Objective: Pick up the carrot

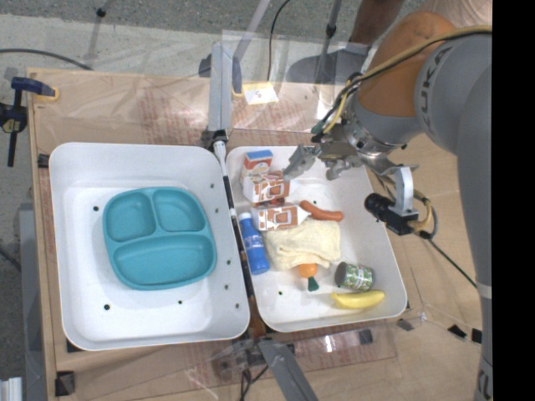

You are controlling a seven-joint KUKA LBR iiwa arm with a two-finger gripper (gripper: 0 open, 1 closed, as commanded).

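The carrot is a small orange piece with a green top. It lies in the right bin at the front edge of a yellow cloth. My gripper hangs over the back of that bin, well behind the carrot. Its two fingers are spread open with nothing between them.
Two small cartons and a third, a red sausage, a blue bottle, a green can and a banana share the right bin. A teal divided plate lies in the left bin.
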